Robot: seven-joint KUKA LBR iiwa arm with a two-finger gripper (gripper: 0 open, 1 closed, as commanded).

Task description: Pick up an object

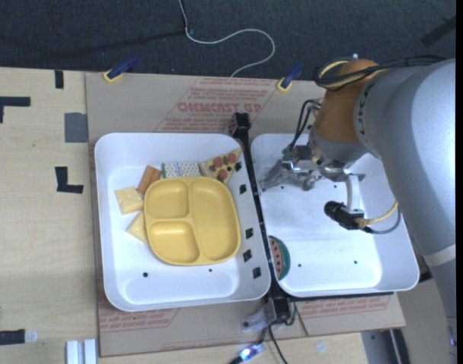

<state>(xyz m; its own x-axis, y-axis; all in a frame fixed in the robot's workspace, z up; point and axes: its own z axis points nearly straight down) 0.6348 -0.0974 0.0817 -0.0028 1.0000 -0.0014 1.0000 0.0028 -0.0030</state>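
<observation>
Brown cardboard sheeting [216, 101] covers the bench beneath two shallow white plastic bins, with dark carpet along the far edge and a thin white cable [231, 40] looping across it. Within the left bin [118, 279] lies a yellow three-compartment plastic plate [192, 220], sitting near the middle. Tucked against and partly under the plate's left rim are pale yellow cheese-like wedges [130, 201] and a small orange-brown cracker-like piece [149, 178]. Just beyond the plate's far rim rest a speckled greenish flat item [181, 169] and a toy pizza slice with red dots [222, 164], the latter close to the divider between the bins. A small round dark green object [277, 255] sits in the right bin [383, 275], at its near-left side against the divider. The grey arm with its orange band [341, 112] reaches over the right bin, and its gripper [292, 171] hangs low over that bin's far-left part. Whether it is wide or narrow cannot be told; nothing is seen between its fingers.
</observation>
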